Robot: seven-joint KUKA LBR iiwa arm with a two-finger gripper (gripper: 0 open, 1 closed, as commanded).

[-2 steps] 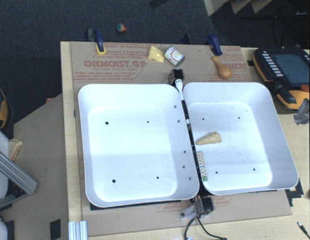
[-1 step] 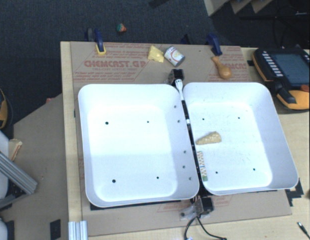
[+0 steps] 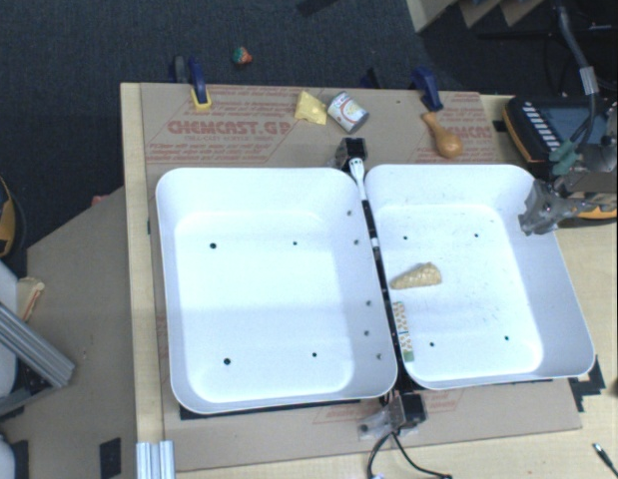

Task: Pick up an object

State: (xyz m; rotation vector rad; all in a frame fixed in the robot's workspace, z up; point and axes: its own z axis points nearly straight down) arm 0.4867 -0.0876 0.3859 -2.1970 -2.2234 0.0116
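Observation:
A small tan, wedge-shaped object [image 3: 416, 276] lies in the right bin [image 3: 488, 367], left of its middle. A narrow patterned strip [image 3: 401, 330] rests against that bin's left wall, just below the tan piece. My gripper [image 3: 540, 214] hangs at the right bin's upper right rim, well to the right of the tan piece and above it in the view. It is small and grey here, and nothing shows in it.
The left bin [image 3: 189, 367] sits beside the right one. Behind the bins on the board lie a yellow chunk [image 3: 310, 109], a small white can [image 3: 346, 112] and a brown wooden piece [image 3: 443, 136]. Blue clamps [image 3: 198, 84] hold the board's back edge.

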